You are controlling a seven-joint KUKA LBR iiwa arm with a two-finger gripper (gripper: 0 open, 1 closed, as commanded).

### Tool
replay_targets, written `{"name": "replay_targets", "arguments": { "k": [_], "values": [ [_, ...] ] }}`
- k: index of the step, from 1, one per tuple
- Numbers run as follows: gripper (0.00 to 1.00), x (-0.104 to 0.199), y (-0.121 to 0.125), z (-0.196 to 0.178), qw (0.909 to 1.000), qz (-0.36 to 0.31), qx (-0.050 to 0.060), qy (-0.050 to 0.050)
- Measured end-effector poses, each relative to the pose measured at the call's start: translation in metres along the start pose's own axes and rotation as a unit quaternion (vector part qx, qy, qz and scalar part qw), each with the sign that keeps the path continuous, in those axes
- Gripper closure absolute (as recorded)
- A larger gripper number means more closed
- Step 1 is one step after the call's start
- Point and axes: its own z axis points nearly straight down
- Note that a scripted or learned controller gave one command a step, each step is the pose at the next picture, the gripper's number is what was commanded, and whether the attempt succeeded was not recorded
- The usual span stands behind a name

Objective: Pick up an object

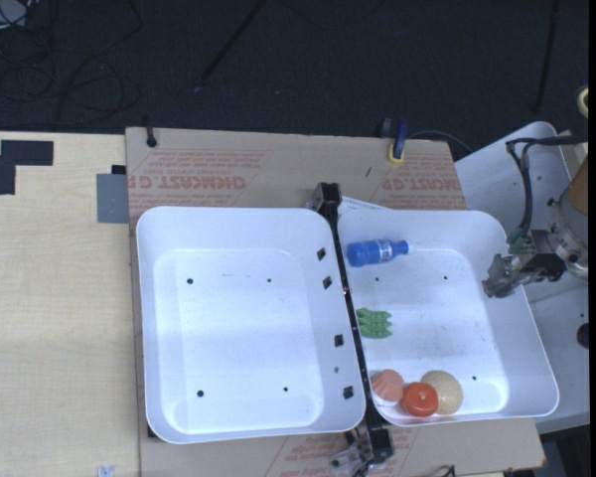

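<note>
- Red round piece point(419, 398): lay in the right bin's point(477, 229) near corner, well away from the gripper point(499, 280), toward the camera and to its left; touched on one side by a pink round piece point(386, 385), on the other by a tan ball point(443, 390).
- Green ridged item point(373, 323): lay by the divider between the bins, left of the gripper, apart from it.
- Blue bottle point(376, 252): lay on its side, up-view and left of the gripper, nozzle end toward it.
- Gripper: sat at the right bin's right rim, nothing seen between its fingers; whether spread or pressed together could not be told.
- Left bin point(159, 229): farthest from the gripper.
</note>
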Motion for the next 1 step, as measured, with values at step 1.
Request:
{"name": "replay_targets", "arguments": {
  "k": [1],
  "values": [
    [1.00,0.0528,-0.0122,-0.0244,1.0000,-0.002,-0.002,0.000]
  ]
}}
